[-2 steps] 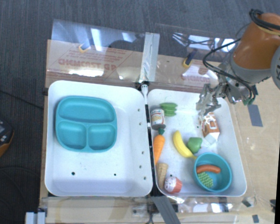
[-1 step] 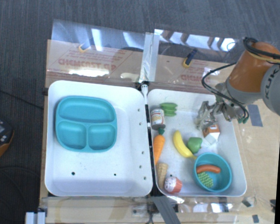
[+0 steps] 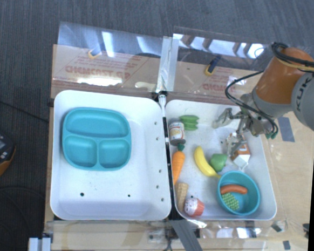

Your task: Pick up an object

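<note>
1. Target: the carton (image 3: 242, 154), a small orange-and-white box in the right bin (image 3: 269, 180). It lies directly under my gripper (image 3: 236, 140), near the bin's right wall.
2. Gripper state: cannot be determined. The mechanism sits low over the carton, but this view does not resolve the tips.
3. Grasp status: not confirmed. Nothing here shows the carton clamped, so I treat it as resting on the bin floor.
4. Neighbours of the carton: the green pear (image 3: 218, 161) is just to its left, touching the banana (image 3: 203, 161). The blue bowl (image 3: 239, 193) is just below it, holding a sausage (image 3: 233, 190).
5. Further from the carton: a carrot (image 3: 178, 163) and a can (image 3: 176, 132) lie along the bin's left wall.
6. Risk: a closing stroke may clip the pear or bowl rim, because both crowd the carton.
7. Risk: the carton may tip or slide out, since it looks tilted.
8. Risk: the nearby wall may block one side of my gripper.
</note>
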Available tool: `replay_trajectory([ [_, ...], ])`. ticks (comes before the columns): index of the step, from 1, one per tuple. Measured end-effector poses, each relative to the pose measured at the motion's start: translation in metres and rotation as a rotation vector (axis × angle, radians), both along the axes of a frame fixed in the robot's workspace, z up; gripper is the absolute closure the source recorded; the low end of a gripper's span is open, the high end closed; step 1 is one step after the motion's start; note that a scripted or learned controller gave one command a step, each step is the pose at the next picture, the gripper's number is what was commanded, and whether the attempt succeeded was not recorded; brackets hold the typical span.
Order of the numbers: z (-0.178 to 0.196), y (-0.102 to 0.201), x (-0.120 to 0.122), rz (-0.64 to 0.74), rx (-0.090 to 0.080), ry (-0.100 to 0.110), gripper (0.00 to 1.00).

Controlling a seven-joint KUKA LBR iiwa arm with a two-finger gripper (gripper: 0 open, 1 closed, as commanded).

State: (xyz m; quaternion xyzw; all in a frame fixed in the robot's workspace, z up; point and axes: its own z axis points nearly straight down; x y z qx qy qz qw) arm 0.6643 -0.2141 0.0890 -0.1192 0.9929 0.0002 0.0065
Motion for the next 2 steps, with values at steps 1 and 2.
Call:
replay_trajectory([
  [1, 0.001, -0.006, -0.04, -0.112, 0.0, 0.0, 0.0],
  [2, 0.011, -0.006, -0.09, -0.238, -0.006, -0.046, 0.0],
])
